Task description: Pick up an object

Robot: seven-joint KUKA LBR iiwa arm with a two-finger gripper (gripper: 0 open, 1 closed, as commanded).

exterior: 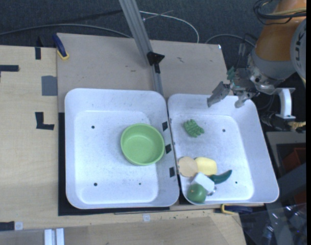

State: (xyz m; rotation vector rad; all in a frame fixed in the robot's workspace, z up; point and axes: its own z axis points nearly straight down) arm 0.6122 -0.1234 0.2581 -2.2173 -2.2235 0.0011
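Note:
My gripper hangs over the far edge of the right bin, its two grey fingers spread apart with nothing between them. Below it in that bin lies a small green bumpy toy. Near the bin's front edge sits a cluster: a tan round piece, a yellow piece, a white block, a green ball and a dark green pepper-like piece. A green bowl rests in the left bin.
A grey metal pole slants across the bench behind the bins. Black clips sit along the seam between the bins. A blue and yellow clamp lies at the bench's far left.

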